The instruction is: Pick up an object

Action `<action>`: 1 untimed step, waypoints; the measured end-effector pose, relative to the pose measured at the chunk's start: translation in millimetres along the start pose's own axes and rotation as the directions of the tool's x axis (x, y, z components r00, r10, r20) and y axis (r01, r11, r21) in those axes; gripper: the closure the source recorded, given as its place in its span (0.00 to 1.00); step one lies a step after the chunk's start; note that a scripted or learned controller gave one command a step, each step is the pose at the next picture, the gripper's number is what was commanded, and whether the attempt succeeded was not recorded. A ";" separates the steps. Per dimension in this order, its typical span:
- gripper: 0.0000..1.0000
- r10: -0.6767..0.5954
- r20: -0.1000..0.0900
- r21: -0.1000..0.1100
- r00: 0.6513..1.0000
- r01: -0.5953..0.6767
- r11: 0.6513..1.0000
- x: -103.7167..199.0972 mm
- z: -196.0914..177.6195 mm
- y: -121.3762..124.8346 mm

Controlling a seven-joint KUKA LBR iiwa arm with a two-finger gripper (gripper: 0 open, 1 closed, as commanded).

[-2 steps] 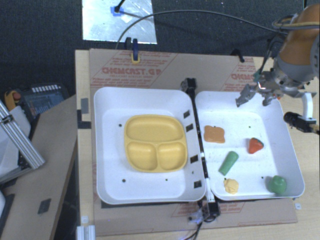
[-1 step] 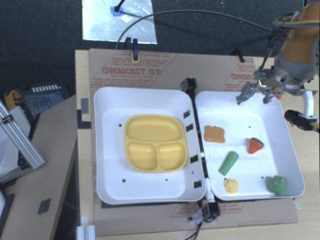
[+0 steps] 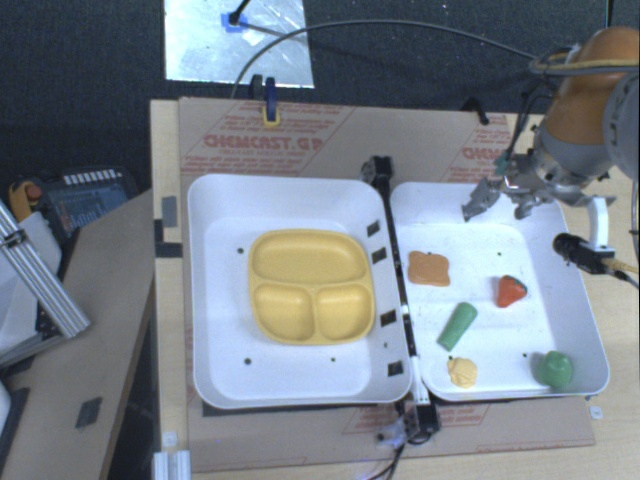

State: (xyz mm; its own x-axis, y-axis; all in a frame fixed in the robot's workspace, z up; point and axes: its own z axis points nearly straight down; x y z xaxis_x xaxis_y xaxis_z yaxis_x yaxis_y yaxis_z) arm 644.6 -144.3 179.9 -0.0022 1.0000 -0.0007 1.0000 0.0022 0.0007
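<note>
The bench (image 3: 120, 268) is a pale wood-toned surface, and on it lies a sheet of brown cardboard (image 3: 300, 133) printed with red lettering. On the cardboard sit two shallow white bins with rounded corners and smooth, matte walls. The left bin (image 3: 215, 268) holds a yellow plastic tray (image 3: 308, 286), a rounded rectangle moulded into three compartments, one long one toward the far side and two smaller ones toward the near side.

The arm (image 3: 590, 98) enters from the right, grey with an orange band, and hangs over the far right corner of the right bin (image 3: 580, 308). Its gripper (image 3: 505, 200) sits above the bin's far rim with the two dark fingers spread apart and nothing between them.

The loose things all lie in the right bin, well apart from one another. The green cylinder (image 3: 457, 326) is smooth and round-ended, its long axis running on a diagonal from near-left to far-right, in the middle of the bin's left half. The orange piece (image 3: 429, 269) is flat and roughly square with soft edges, lying nearer the divider. The green rounded lump (image 3: 554, 369) sits in the near right corner. The red piece (image 3: 511, 291), small and lumpy with an orange tint, lies right of centre. The pale yellow lump (image 3: 462, 371) rests by the near wall.
</note>
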 end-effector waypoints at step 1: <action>0.00 0.001 0.000 0.001 1.000 -0.001 1.000 -5.9 43.6 -2.5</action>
State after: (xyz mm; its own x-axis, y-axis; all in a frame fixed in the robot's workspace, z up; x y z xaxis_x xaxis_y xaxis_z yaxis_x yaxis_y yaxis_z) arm 642.1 -150.3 136.3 -0.0009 1.0000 -0.0005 1.0000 0.0009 -0.0004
